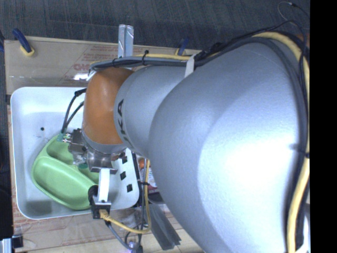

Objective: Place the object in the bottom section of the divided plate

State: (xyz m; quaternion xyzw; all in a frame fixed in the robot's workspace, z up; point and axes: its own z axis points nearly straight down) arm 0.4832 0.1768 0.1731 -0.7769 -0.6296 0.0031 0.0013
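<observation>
Camera view: grey arm [221, 141] with orange band [102, 107] fills most of frame, reaching in from right over left white bin [26, 120]. Green divided plate [58, 175] lying in that bin, lower half, tilted, partly under the wrist. Tool [84, 154] down at plate's upper right edge, hidden beneath wrist housing; cannot tell its opening or any hold. Task object not made out. Yellow cable [124, 226] looped below. Cardboard-covered surface [63, 57] behind bin.
</observation>
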